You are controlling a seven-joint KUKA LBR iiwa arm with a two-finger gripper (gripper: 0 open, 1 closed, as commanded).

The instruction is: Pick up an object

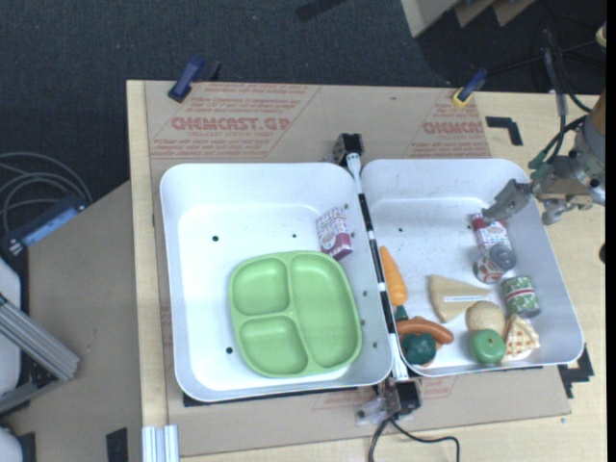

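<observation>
My gripper (531, 208) hangs at the far right of the right bin (433, 176), its two fingers spread open with nothing between them. Just below and left of it lies a small clear bottle with a red cap (492, 248). Nearer the front of that bin are a green-labelled can (521, 295), a pale cheese wedge (454, 295), a tan bread roll (484, 316), a green ball-shaped fruit (488, 346) and a waffle piece (522, 337). An orange carrot (390, 274) lies along the divider, with a reddish sausage (424, 330) below it.
The left bin (192, 219) holds a green divided plate (292, 313) and a small red-and-white can (334, 232) near its right wall. Both bins rest on a brown board (231, 114). Cables lie off the bench at the left.
</observation>
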